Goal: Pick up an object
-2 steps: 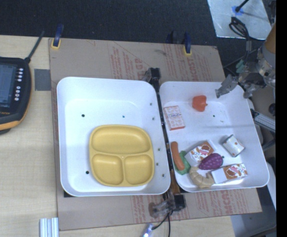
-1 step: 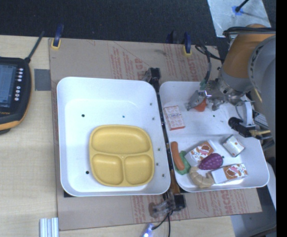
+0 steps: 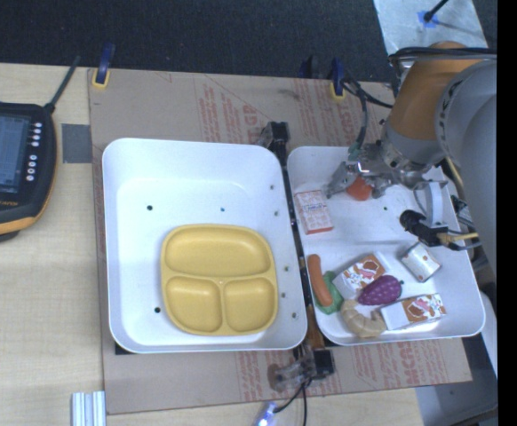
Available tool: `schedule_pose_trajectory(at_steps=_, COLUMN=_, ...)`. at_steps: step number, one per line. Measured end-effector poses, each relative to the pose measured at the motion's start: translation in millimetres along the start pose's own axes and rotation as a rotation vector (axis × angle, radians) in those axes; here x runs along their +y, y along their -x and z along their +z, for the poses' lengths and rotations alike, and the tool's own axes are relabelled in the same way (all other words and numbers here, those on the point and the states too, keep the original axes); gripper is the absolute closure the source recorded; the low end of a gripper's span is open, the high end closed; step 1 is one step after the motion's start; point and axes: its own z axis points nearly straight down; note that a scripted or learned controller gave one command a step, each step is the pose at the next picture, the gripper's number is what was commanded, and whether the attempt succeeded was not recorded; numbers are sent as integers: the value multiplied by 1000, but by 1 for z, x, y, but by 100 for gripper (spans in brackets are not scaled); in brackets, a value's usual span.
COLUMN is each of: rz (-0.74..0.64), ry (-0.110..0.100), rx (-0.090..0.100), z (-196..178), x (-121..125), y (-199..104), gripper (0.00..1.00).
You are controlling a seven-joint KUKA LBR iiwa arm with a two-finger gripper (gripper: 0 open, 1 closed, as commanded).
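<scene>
Taking the right bin (image 3: pixel 472 322) as landmark: along its near edge lie a small carton (image 3: pixel 416 310), a purple toy (image 3: pixel 379 288) and a sausage (image 3: pixel 314 280). Toward its far edge the gripper (image 3: pixel 358 185) sits over a small orange-red object (image 3: pixel 359 189); whether the fingers are open or closed cannot be told. It looks light, rigid and smooth, best pinched across its middle.

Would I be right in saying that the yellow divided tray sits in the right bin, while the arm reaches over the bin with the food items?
Not quite: the camera view shows the yellow tray in the left bin, not the right. The rest stands: the arm reaches over the right bin, which holds the food items.
</scene>
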Motion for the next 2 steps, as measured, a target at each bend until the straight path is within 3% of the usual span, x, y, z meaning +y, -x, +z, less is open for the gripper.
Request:
schedule_pose_trajectory(at_steps=1, rz=4, ry=5, rx=0, z=0, x=0, y=26, gripper=0)
schedule_pose_trajectory(at_steps=2, rz=2, ry=1, rx=1, z=0, x=0, y=9, gripper=0)
